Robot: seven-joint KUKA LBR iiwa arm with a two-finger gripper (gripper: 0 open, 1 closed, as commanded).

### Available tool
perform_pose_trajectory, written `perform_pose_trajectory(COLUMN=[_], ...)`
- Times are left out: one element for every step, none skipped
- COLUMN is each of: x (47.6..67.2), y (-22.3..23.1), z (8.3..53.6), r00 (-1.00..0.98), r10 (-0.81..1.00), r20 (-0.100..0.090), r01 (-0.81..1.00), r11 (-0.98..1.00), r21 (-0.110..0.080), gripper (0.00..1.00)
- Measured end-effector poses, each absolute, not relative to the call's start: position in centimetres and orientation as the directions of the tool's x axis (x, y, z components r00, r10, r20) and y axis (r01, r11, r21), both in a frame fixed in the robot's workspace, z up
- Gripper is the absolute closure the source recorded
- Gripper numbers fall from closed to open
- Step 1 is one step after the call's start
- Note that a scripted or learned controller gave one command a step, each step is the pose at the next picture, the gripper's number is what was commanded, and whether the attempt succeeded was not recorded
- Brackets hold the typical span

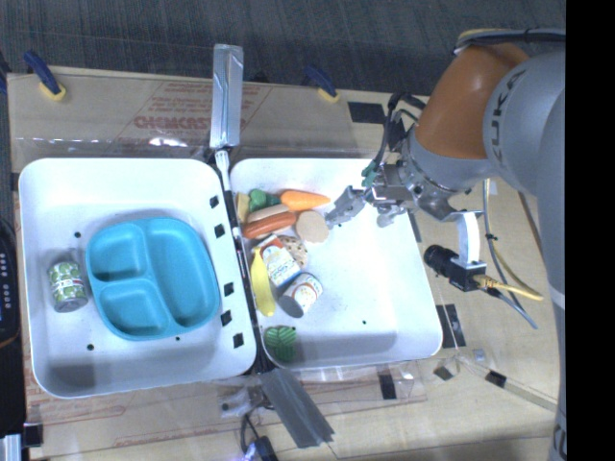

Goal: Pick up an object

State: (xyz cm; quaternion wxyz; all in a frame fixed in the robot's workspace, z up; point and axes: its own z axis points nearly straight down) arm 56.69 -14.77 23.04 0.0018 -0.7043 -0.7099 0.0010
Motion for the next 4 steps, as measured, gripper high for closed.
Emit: perform_pose_trajectory(x=[58.1,51.3,57.9,65.6], y=[-15.2,-14.1,-15.1,-20.8], z=[20.3,9.8,9.2,9.2], r00=[-0.248,-0.256,-0.206,-0.124], r10=[0.969,0.967,0.979,0.992], r20=[0.002,0.004,0.0,0.0], r01=[0.969,0.967,0.979,0.992], r11=[0.248,0.256,0.206,0.124], r21=[-0.005,-0.008,-0.002,-0.002], gripper=[0.0,0.0,0.0,0.0])
